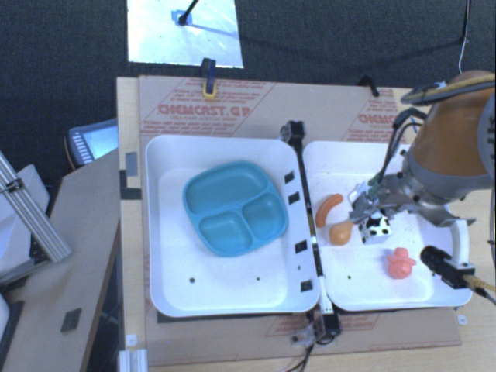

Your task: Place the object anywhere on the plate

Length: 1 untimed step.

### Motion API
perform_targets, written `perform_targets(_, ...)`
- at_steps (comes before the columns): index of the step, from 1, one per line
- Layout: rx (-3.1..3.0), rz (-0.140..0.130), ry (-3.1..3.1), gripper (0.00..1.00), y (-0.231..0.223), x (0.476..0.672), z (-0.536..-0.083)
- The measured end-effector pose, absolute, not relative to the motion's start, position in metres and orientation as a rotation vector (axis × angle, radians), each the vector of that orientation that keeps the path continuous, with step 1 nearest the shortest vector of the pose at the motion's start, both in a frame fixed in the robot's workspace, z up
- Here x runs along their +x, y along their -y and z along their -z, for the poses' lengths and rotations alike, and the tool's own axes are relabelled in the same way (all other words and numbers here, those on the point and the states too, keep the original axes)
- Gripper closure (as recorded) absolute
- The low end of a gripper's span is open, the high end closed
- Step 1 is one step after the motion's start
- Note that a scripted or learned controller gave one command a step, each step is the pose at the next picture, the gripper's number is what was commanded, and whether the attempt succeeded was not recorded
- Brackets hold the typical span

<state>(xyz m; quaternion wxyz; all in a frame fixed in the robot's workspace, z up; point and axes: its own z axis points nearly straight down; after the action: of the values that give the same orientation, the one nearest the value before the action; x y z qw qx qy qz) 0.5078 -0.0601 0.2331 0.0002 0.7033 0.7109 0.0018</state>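
camera view: the surface (256,99), covered by a printed cardboard sheet, carries two shallow white bins side by side. the left bin (167,285) holds a blue plate (235,218) with three compartments, lying flat near the middle and turned at a slight angle. the right bin (341,289) holds the small items: an orange sausage-shaped piece (328,208) close to the divider between the bins, a rounded tan-orange piece (340,232) just below it, a black-and-white spotted cube (377,228) just beside that, and a pink toy (401,263) further toward the near right corner, apart from the others. the grey arm with its orange band (453,134) reaches in from the right, and the tool (364,206) hangs over the right bin, right above the spotted cube and next to the tan piece. how wide it stands cannot be told from this angle, nor whether it touches the cube. all four items lie in the right bin, well apart from the plate.
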Motion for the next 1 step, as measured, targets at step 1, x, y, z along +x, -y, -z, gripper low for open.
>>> perform_targets(1,2.209,-0.005,-2.234,1.0,0.0021,0.5077,-0.2373)
